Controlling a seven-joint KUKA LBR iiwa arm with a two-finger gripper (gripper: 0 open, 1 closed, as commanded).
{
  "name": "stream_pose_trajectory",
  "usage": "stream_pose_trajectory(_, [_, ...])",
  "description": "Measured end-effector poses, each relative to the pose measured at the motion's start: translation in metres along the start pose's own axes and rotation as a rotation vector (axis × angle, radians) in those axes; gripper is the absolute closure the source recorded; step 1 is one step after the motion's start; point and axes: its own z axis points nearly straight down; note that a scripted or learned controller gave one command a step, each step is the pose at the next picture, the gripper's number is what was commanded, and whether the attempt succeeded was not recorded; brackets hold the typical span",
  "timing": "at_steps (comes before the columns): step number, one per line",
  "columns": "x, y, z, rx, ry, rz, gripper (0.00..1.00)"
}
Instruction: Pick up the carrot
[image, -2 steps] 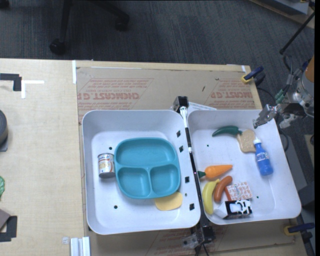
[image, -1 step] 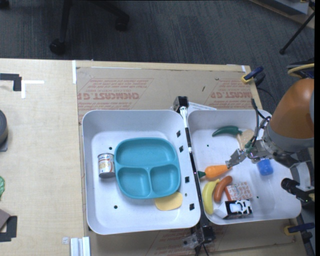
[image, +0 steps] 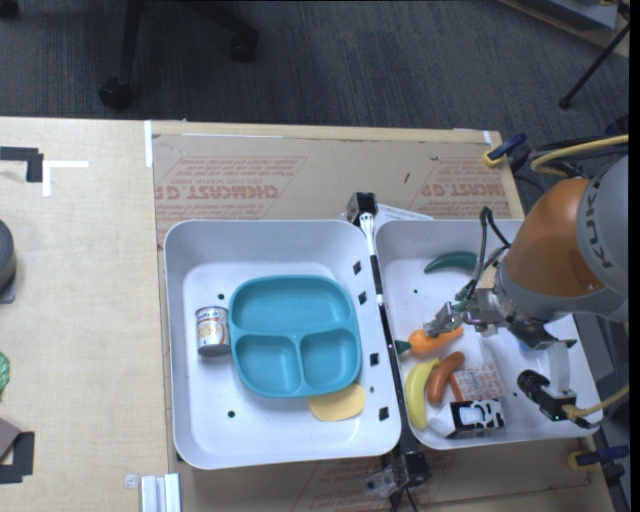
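Carrot (image: 434, 342) lies in right bin (image: 420, 262); hand (image: 447, 321) above, grip unclear.

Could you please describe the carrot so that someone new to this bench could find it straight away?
Look in the right-hand white bin, near its left wall about midway down, just under the gripper. The carrot lies there, short and orange with a green stub at its left end. Just below it, the banana is yellow and the sausage is redder with no green tip.

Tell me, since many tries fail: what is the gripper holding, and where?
Cannot be told: the gripper sits at the carrot, its upper edge, but no grasp shows.
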Motion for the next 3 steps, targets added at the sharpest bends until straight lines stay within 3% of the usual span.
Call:
stream_pose_trajectory(1, [0.001, 0.002, -0.009, 0.001, 0.004, 0.004, 1.0])
stream_pose_trajectory(2, [0.0, 0.002, -0.009, 0.001, 0.003, 0.005, 0.0])
stream_pose_trajectory(3, [0.007, 0.002, 0.001, 0.009, 0.009, 0.132, 0.0])
